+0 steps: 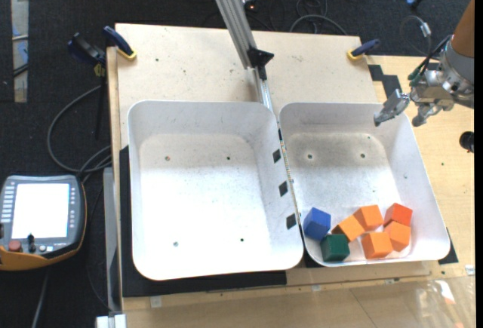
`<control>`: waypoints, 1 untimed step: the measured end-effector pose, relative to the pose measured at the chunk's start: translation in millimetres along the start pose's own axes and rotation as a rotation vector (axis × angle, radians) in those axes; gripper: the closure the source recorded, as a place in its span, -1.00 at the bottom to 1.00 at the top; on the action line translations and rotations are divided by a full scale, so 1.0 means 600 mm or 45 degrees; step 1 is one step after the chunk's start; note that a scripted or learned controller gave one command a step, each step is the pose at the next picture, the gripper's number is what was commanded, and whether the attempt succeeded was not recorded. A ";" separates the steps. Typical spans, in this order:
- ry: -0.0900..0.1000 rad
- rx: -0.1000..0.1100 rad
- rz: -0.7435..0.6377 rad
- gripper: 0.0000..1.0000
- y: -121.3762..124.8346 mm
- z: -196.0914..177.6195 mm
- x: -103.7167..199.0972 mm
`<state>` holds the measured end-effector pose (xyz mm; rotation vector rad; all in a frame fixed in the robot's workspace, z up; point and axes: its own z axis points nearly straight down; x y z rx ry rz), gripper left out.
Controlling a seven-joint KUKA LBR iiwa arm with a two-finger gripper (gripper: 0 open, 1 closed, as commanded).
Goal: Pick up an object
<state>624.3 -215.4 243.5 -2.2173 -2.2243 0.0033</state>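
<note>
On your left, the shallow white left bin [204,183] offers nothing to grasp. The small coloured blocks, blue [317,222], green [334,247] and orange [376,227], crowd the right bin's [339,145] near corner. The gripper [404,109] hovers at the far rim, jaws spread; closing among tightly packed blocks could push them apart.

You'll see a teach pendant [39,222] on the floor off the table's [189,62] left edge. Blue-and-yellow clamps grip the far-left [117,41] and far-right [364,50] corners. A metal pole [230,6] slants over its far edge.
</note>
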 end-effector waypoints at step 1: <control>-0.004 -0.013 0.008 -1.00 -0.123 -0.171 0.000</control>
